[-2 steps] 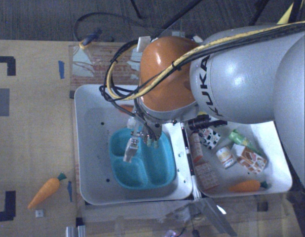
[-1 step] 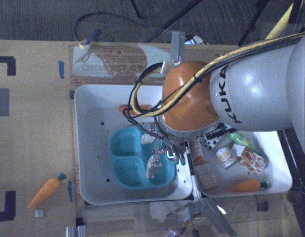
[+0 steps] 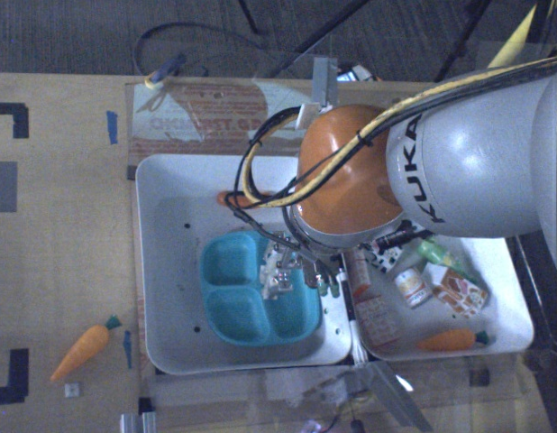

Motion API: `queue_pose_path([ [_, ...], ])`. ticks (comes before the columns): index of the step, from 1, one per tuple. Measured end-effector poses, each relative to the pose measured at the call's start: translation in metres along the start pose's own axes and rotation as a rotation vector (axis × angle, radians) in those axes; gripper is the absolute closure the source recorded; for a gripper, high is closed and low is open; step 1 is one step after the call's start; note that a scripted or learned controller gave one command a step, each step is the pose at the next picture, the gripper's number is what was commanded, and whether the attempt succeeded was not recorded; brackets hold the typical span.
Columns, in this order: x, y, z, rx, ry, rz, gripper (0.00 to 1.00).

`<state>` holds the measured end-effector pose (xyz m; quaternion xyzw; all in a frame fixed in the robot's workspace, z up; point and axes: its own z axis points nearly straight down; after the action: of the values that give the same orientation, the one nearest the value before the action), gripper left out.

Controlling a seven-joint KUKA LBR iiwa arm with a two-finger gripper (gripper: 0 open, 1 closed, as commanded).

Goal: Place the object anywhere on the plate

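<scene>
The grey arm's orange band (image 3: 346, 183), being held nearest the camera, is hanging over the seam between the two bins, with black and yellow cables being looped around it. At the far left, a toy carrot (image 3: 80, 352) is lying on the bare bench, outside the bins, its green top being pointed up and to the right. The left bin (image 3: 161, 242) is being occupied by a teal divided plate (image 3: 247, 291), set toward its right and near side, and a small orange item (image 3: 226, 198) is being partly hidden by the cables near the bin's far wall. The gripper (image 3: 283, 273) is being held over the plate's right edge; how far it is being opened, and whether anything is being held in it, cannot be told from this angle. Further right, the right bin (image 3: 517, 327) is being filled by a packet (image 3: 378, 318), a small can (image 3: 411, 287), a green bottle (image 3: 432, 251), a printed carton (image 3: 459, 291) and a second carrot (image 3: 450, 339) lying along its near wall.
</scene>
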<state>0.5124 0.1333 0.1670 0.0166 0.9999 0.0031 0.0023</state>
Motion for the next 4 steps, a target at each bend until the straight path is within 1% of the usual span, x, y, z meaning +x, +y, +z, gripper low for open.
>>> queue_pose_path([
  [1, 0.019, -0.033, 0.008, 0.005, 0.003, -0.023, 1.00],
  [2, 0.011, -0.028, 0.049, 0.005, 0.005, -0.087, 1.00],
  [3, -0.002, 0.075, 0.012, 0.003, 0.001, -0.150, 1.00],
  [4, -0.002, 0.075, 0.012, 0.002, 0.001, -0.149, 0.00],
])
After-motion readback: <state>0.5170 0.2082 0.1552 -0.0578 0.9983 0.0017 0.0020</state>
